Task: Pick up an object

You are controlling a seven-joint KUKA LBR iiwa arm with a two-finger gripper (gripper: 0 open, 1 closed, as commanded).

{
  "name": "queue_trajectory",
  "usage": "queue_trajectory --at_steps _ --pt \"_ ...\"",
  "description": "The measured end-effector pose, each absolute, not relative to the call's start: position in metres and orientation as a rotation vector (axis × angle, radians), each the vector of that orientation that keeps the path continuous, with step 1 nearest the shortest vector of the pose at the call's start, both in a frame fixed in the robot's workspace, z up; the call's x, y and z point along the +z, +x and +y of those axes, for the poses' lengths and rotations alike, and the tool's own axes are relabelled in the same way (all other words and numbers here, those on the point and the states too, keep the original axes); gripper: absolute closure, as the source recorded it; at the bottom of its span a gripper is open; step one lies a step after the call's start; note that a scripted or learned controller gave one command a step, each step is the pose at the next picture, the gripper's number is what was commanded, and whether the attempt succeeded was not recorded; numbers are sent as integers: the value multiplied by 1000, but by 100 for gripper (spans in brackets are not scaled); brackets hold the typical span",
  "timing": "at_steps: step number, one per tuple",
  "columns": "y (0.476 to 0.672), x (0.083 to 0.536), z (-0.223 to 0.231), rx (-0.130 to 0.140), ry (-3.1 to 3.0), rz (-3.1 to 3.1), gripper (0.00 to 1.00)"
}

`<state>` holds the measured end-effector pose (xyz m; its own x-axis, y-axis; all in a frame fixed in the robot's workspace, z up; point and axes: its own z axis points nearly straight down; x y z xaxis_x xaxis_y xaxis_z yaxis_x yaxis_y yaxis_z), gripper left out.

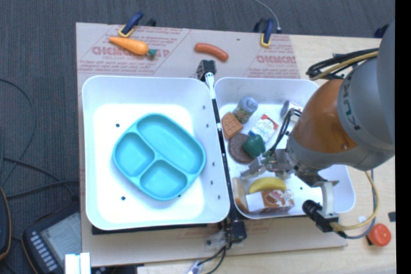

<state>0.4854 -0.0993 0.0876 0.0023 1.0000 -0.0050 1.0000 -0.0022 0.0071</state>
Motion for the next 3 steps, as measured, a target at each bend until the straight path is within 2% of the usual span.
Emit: queue_trajectory --at_steps 1,2,3 --pt "487 98 -99 6 2217 2212 100" --pt "486 98 -99 5 2218 2213 0" --pt "485 87 -99 2 2219 2217 0"
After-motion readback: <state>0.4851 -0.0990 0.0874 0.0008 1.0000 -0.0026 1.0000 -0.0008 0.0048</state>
